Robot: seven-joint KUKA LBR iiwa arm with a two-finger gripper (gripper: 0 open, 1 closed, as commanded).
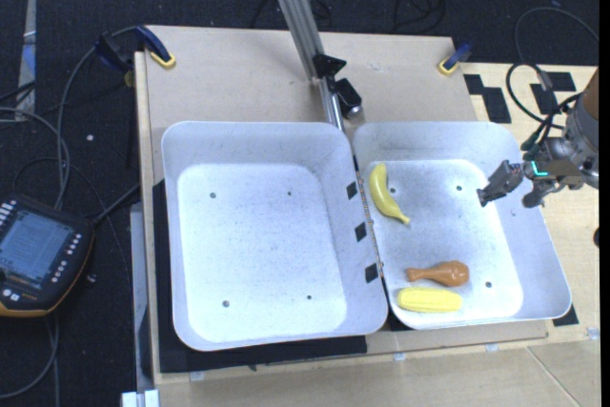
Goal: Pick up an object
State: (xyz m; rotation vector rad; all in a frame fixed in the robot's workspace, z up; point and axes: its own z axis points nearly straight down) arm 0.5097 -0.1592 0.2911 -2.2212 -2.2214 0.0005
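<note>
Fingers (518, 185) spread, above right bin (534, 243).

Wooden bench (286, 76) carries two white bins: left bin (257, 234), right bin (534, 248) touching its right edge.

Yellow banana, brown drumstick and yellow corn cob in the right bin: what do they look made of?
All three look like moulded plastic toy food, though that is a guess. The yellow banana has flat, even colour. The brown drumstick looks smooth and slightly glossy. The yellow corn cob is uniform bright yellow; its texture is too small to tell.
</note>
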